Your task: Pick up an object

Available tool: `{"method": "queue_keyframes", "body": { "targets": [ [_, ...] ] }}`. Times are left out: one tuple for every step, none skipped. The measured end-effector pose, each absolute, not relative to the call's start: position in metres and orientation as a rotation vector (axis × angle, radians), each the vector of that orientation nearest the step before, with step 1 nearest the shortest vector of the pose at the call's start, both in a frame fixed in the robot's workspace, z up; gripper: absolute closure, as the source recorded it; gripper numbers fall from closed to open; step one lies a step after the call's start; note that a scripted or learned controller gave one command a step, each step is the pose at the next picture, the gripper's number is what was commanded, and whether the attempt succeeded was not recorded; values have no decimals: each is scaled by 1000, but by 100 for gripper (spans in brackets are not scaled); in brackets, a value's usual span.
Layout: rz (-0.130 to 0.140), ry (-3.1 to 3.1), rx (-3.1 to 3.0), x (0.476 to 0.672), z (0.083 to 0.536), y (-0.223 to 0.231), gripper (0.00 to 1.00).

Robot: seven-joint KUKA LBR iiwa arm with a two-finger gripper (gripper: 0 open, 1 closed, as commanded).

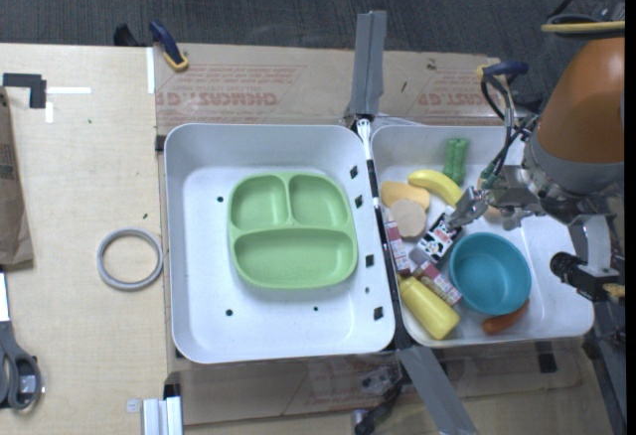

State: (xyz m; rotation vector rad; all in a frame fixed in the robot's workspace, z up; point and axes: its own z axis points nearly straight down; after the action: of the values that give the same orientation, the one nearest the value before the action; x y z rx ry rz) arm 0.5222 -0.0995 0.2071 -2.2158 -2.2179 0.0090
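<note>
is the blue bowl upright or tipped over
Upright: the blue bowl in the right bin shows its open mouth facing up, inside visible.

We see two bins side by side on the bench: the left bin (189,254) and the right bin (556,319), touching along their shared edge. A divided plate (293,229) lies in the middle of the left bin. In the right bin, a bowl (490,272) sits toward the front. Left of it lie a bottle (429,308) at the front, a banana (435,185) farther back, and what may be a slice of bread (407,218) between them. The gripper (467,210) hangs just behind the bowl, over a small carton (434,241). On the bench, well left of both bins, lies a ring (130,257).
</note>
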Motion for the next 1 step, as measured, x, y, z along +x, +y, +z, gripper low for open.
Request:
{"method": "queue_keyframes", "body": {
  "targets": [
    [9, -2218, -2216, 522, 207, -99, 0]
  ]
}}
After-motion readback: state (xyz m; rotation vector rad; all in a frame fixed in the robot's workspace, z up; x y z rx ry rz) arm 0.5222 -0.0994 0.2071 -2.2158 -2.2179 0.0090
